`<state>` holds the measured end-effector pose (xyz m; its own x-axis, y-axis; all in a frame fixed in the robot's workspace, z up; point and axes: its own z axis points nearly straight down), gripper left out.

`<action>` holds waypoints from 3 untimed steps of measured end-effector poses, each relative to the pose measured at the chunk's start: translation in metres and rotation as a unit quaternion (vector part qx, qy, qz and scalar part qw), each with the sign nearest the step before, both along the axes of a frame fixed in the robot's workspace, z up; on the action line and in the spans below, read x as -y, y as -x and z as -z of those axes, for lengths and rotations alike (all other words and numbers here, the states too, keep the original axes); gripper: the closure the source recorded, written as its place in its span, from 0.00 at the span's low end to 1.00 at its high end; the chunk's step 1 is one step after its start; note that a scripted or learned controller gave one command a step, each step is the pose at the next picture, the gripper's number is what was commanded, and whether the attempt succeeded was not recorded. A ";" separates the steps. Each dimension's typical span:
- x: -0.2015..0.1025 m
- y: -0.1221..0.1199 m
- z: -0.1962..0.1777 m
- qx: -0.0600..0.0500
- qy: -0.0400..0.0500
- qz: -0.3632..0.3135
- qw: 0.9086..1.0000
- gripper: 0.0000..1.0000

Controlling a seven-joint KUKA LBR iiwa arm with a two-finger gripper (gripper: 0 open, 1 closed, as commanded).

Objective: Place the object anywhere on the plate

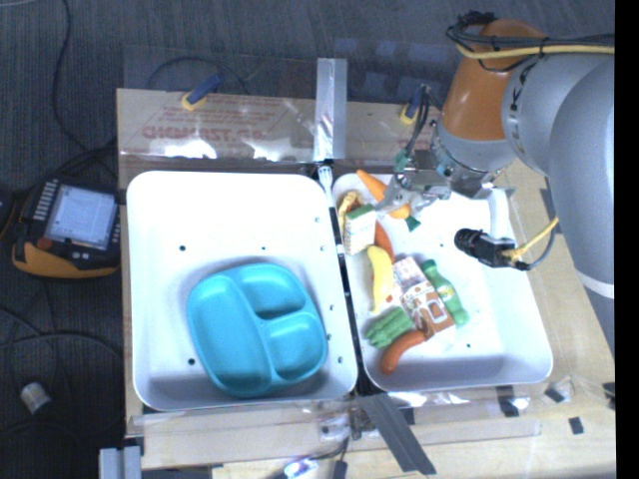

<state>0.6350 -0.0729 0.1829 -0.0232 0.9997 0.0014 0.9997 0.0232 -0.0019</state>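
The bench (90, 297) carries two white bins side by side. The left bin (160, 218) holds a blue plate (258, 325) with three compartments, lying toward the 6 o'clock side of that bin and turned at a slant. The right bin (499, 337) sits at 3 o'clock from it, their rims touching along the middle.

The grey arm (569, 98) comes in from 3 o'clock, its orange band (479, 88) above the far corner of the right bin. The gripper (411, 193) hangs over the 12 o'clock end of that bin, just above the toy food there; whether its claw is spread or pressed together cannot be told, since the wrist hides it.

The toy food lies in a loose pile down the left side of the right bin. At 12 o'clock is a carrot (370, 184), beside the gripper. A banana (378, 275) lies lengthwise near the centre. At 3 o'clock from it is a small printed carton (417, 292), with a green vegetable (446, 293) just beyond. At 6 o'clock a sausage (401, 348) rests beside a green pod (386, 325).

Off the bench at 9 o'clock lies a handheld control unit (68, 226).
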 end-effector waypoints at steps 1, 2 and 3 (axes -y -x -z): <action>-0.071 0.041 0.000 0.000 0.000 -0.183 0.983 1.00; -0.134 0.100 0.000 -0.001 0.000 -0.211 0.977 1.00; -0.134 0.100 0.000 0.000 0.000 -0.211 0.978 0.00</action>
